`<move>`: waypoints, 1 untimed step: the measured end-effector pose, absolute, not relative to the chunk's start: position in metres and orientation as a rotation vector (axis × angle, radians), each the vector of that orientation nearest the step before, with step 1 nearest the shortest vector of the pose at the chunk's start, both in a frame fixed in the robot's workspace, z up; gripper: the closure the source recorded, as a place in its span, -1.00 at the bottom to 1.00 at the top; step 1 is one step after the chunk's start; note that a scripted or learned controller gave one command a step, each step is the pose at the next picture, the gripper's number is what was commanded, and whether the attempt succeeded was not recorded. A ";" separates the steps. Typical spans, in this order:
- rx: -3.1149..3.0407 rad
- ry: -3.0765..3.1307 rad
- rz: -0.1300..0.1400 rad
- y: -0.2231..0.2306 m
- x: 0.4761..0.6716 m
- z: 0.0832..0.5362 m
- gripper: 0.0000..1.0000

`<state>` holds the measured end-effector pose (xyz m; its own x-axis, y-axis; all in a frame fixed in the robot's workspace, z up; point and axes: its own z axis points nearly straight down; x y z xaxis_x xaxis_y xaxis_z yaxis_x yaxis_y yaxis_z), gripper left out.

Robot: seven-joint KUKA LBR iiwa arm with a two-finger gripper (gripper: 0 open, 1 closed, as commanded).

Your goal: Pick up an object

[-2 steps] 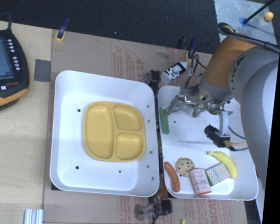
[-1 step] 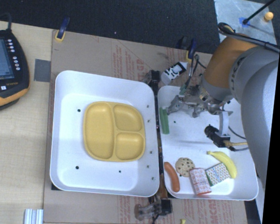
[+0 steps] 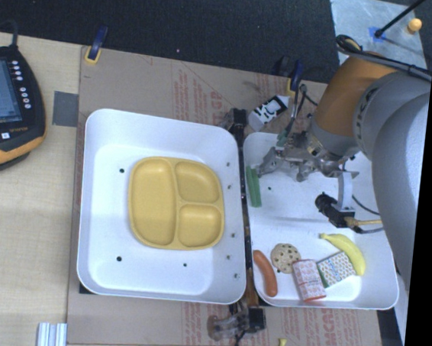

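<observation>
Three-sectioned smooth yellow tray [image 3: 176, 203] lies in glossy shallow left bin [image 3: 102, 156].

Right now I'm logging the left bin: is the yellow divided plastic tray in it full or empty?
Empty. The yellow three-compartment plastic tray lies flat in the left white bin, and all three compartments show only bare yellow.

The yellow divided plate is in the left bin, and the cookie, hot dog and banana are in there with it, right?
Not quite. The camera view shows the yellow divided plate in the left bin, but the cookie, hot dog and banana lie in the right bin.
</observation>
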<state>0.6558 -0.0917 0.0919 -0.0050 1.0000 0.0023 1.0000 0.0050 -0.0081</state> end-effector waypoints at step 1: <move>-2.214 -2.224 0.007 -0.094 0.637 0.092 -1.00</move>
